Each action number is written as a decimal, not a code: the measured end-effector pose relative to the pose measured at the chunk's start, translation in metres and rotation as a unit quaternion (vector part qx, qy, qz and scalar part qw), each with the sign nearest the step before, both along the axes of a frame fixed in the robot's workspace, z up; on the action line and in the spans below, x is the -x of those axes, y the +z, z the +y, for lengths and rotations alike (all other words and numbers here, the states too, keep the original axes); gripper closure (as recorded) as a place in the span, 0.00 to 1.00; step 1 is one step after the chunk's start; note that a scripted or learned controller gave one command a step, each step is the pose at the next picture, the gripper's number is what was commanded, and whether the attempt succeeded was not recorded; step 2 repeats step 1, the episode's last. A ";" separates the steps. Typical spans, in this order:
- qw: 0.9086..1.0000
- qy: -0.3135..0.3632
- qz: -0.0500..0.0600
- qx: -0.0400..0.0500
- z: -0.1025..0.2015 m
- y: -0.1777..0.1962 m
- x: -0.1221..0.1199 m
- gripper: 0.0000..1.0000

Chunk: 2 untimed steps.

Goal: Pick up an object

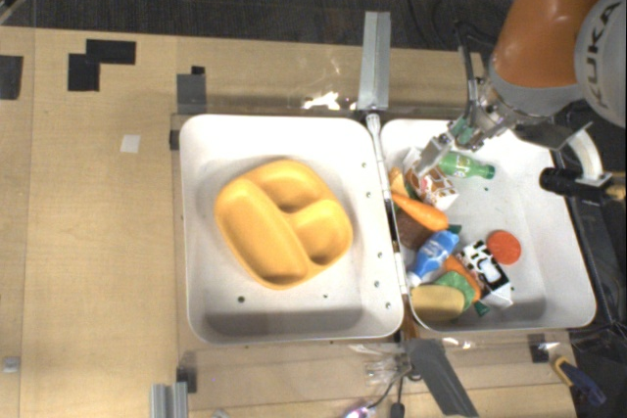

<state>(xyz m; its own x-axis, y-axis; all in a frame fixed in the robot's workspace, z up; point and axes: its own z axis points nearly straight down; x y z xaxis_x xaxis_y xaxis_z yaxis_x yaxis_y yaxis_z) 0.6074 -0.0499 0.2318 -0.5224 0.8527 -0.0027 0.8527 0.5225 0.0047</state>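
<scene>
Right now the gripper (468, 130) hangs over the far part of the right bin (568, 240), just above a small green bottle (466, 167) lying on its side, though I cannot tell from here how the tool is set. Beside it sits a white carton (433, 183), with a carrot (419, 209), a blue item (432, 256), a red disc (504, 246) and a black-and-white piece (483, 263) heaped nearer (all toward the bin's left side). The left bin (206, 162) holds a big yellow divided tray (282, 221).
</scene>
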 end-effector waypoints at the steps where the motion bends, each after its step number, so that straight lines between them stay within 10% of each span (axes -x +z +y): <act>1: 0.993 -0.120 0.000 0.000 -0.041 -0.069 -0.001 0.00; 2: 0.993 -0.120 0.000 0.000 -0.041 -0.069 -0.001 0.00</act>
